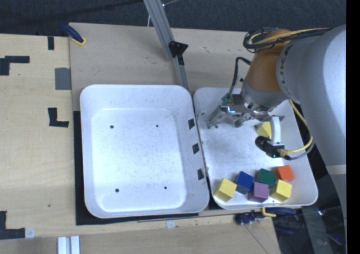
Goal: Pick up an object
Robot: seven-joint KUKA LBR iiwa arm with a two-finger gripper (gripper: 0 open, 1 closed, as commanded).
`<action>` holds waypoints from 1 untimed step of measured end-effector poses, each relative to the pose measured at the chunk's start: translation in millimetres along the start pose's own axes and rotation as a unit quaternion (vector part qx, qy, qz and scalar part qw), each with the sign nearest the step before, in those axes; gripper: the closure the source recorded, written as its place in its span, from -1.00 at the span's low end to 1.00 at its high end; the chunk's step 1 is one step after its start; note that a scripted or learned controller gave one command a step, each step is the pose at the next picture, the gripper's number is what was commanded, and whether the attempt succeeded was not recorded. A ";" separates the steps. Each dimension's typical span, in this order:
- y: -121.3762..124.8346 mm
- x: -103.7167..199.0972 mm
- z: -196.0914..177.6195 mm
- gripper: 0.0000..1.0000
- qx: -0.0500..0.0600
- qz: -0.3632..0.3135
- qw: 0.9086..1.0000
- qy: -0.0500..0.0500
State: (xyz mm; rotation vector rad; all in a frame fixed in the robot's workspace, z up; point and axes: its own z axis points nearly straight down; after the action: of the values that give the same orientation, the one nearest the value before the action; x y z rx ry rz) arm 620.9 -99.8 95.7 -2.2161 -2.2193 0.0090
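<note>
Reach step was what I was in: my gripper (224, 117) hung low over the upper-left part of the right bin (236, 149), fingers spread apart w/ nothing between them. No grasp made yet, as far as I could judge. White bin floor showed under and around the fingertips, so closing there would prob. have caught nothing.

Targets sat elsewhere. Along the bin's near edge lay a tight cluster of blocks: yellow cube (226, 189) at the left end, blue cube (244, 181) just beside it, purple cube (260, 191) touching or nearly touching that, green cube (265, 177) behind the purple one, orange cube (285, 173) to its right, and a second yellow block (283, 190) at the right end. One more yellow piece (264, 130) showed partly behind my wrist, near the black cable fitting; couldn't tell its shape.

Next move, in my judgement: shift toward the near edge, well away from where I hovered, line the fingers up over one block and drop around it. The left yellow cube looked the easiest, since it had open floor on its left side; the middle ones were packed too close for clean finger room.

Left bin (138, 149) held nothing I could see but a few dark specks on its floor.
</note>
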 end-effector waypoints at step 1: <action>1.6 0.6 -13.6 1.00 -0.003 -0.001 1.000 0.000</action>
State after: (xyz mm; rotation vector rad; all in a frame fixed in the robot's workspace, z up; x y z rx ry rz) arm 622.7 -99.2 109.3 -2.2167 -2.2232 0.0027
